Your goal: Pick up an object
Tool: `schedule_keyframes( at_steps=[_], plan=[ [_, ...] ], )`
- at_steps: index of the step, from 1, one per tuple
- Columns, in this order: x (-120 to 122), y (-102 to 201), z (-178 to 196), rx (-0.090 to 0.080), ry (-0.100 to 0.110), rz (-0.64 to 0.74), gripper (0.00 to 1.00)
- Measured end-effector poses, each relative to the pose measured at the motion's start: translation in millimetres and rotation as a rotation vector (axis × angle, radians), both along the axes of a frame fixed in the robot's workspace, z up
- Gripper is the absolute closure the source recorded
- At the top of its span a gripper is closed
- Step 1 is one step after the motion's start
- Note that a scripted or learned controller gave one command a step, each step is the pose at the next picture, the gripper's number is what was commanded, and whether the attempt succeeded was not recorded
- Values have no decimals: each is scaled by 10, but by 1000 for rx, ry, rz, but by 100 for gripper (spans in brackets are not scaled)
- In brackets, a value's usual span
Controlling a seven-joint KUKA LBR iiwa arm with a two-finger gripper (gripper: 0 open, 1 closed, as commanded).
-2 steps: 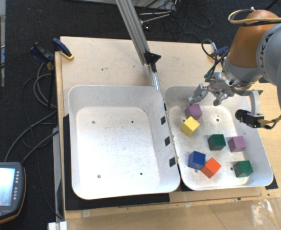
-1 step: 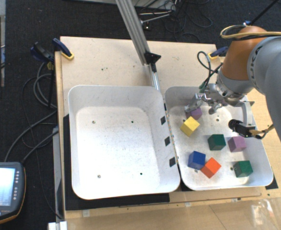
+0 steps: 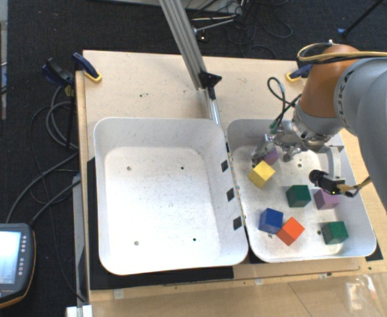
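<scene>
The bench [image 3: 154, 84] is covered by two shallow white bins side by side. The left bin [image 3: 114, 177] is seen with a speckled floor. The right bin [image 3: 358, 236] is reached by the KUKA arm [image 3: 358, 91] from the right. The gripper [image 3: 273, 149] is lowered near the right bin's far left corner, and a small purple block [image 3: 271, 156] is seen between its fingers, though the grip cannot be told for sure. Just beside it, a yellow cube [image 3: 262, 173] is placed. Two green cubes [image 3: 298, 195] [image 3: 334, 232], a blue cube [image 3: 271, 220], an orange cube [image 3: 290, 231] touching it, and a purple cube [image 3: 326, 199] are spread toward the near edge.
</scene>
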State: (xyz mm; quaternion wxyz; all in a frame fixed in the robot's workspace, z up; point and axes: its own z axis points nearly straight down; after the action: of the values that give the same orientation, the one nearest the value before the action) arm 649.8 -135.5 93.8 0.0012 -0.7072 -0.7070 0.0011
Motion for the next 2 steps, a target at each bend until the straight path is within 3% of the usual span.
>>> schedule_keyframes(
  at_steps=[1, 2],
  plan=[
    [9, -1, 117, -1, -4, 0, 100],
    [29, -93, 607, -2, -9, 0, 100]
  ],
)
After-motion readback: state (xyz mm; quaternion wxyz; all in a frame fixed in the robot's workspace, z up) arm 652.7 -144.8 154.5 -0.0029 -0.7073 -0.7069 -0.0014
